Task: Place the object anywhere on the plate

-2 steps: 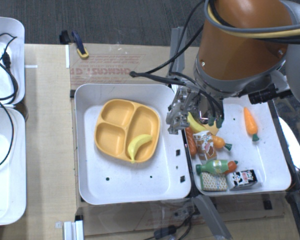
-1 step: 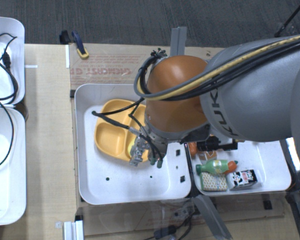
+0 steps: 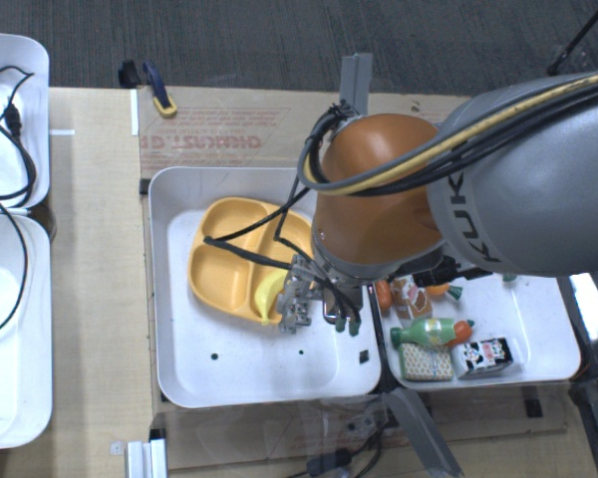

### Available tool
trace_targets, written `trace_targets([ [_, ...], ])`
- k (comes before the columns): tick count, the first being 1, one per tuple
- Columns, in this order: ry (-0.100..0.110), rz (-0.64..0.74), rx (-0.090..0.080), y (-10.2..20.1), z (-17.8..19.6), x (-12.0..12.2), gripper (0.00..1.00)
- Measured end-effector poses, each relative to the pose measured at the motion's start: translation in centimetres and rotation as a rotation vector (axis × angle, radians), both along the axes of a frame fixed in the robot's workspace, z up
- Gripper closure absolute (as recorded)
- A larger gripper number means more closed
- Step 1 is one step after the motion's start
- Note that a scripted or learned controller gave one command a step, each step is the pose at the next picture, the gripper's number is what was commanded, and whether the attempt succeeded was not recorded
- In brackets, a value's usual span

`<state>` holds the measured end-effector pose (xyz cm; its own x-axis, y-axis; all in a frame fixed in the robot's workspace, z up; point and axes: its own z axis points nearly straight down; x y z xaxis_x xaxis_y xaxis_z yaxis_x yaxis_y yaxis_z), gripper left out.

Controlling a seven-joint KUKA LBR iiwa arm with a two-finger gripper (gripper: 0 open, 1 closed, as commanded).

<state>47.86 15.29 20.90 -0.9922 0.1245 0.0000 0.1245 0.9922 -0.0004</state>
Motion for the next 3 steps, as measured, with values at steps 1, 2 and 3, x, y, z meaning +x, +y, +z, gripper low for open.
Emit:
trace_targets([
  [1,-0.003,-0.004,0.000,-5.4,18.4,3.5,1.00],
  [2,-0.005,0.430,0.000,-5.8,23.3,0.1,1.00],
  [3,-0.003,0.499,0.000,-10.7,21.4,1.4,1.00],
])
